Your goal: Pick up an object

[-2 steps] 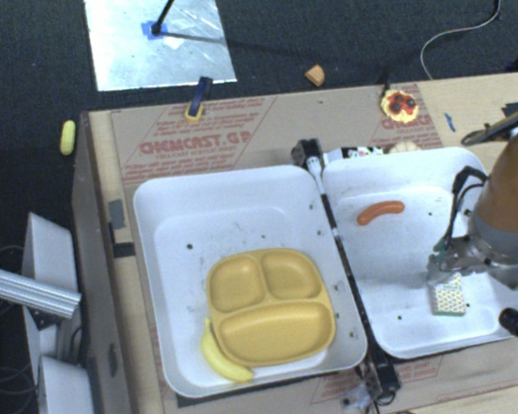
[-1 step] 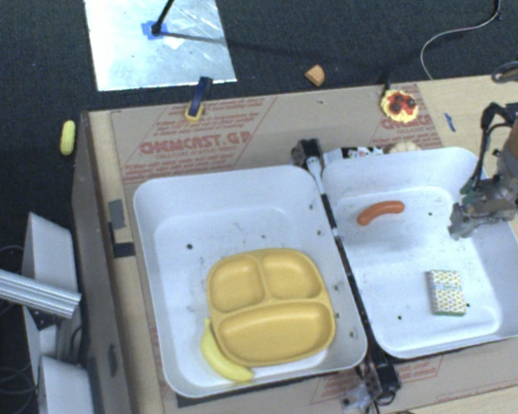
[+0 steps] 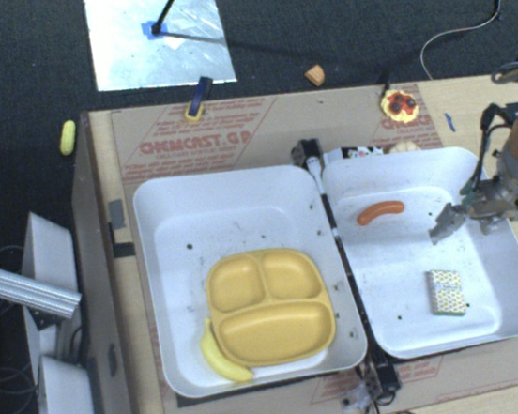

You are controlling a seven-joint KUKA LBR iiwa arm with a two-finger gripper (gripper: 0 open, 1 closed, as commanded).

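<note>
An orange-red sausage [image 3: 380, 212] lies in the upper middle of the right bin [image 3: 396, 168]. A small patterned card or sponge [image 3: 447, 293] rests flat in the lower right of that bin. My gripper [image 3: 469, 218] hangs over the right side of the bin, to the right of the sausage and above the card, with its two fingers spread apart and nothing between them. In the left bin [image 3: 171, 260] sits a yellow divided tray [image 3: 270, 306], with a yellow banana [image 3: 220, 358] tucked against its lower left edge.
The arm comes in over the right bin's right wall. A metal clamp [image 3: 311, 154] joins the bins at the top. A small toy pizza [image 3: 400, 104] lies on the cardboard behind the right bin. Cables trail along the bench's right side.
</note>
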